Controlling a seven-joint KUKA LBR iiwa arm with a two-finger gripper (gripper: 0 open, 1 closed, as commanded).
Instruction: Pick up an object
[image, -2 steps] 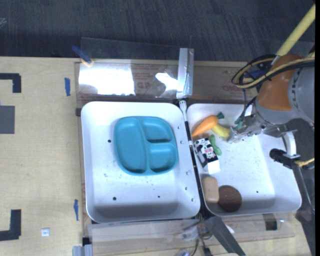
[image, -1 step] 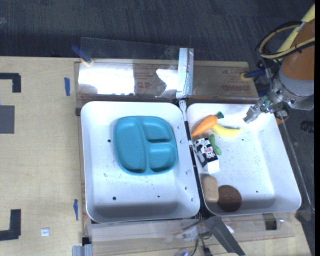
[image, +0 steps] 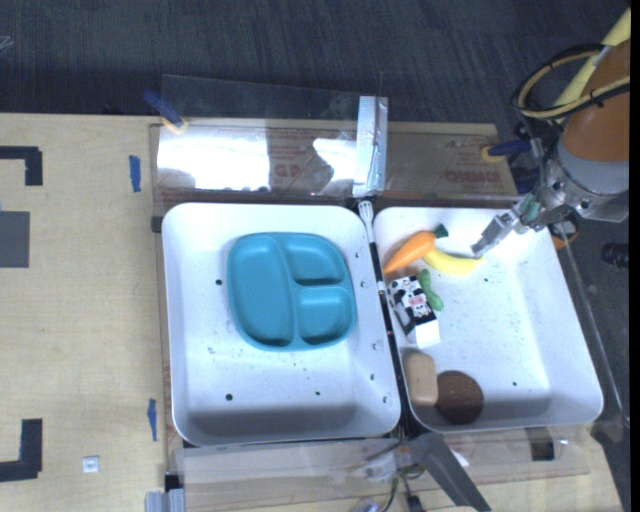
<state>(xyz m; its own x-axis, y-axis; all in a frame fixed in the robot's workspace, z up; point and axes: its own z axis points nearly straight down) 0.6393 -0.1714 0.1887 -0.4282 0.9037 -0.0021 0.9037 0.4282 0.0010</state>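
The right bin (image: 540, 330) holds several objects along its left side. An orange carrot (image: 410, 250) lies at the top left, with a yellow banana (image: 450, 263) just right of it. Below them sit a black-and-white patterned piece (image: 411, 300) and a small green item (image: 433, 296). A tan block (image: 421, 378) and a dark brown round object (image: 460, 396) rest near the front. My gripper (image: 491, 238) hangs over the bin's upper part, just right of the banana's end. I see nothing held in it.
In the left bin (image: 190, 350) lies a blue divided tray (image: 292, 290). A clear plastic panel (image: 270, 150) stands behind the bins. The arm's orange band and cables (image: 590, 110) are at the top right. The right bin's right half is bare white floor.
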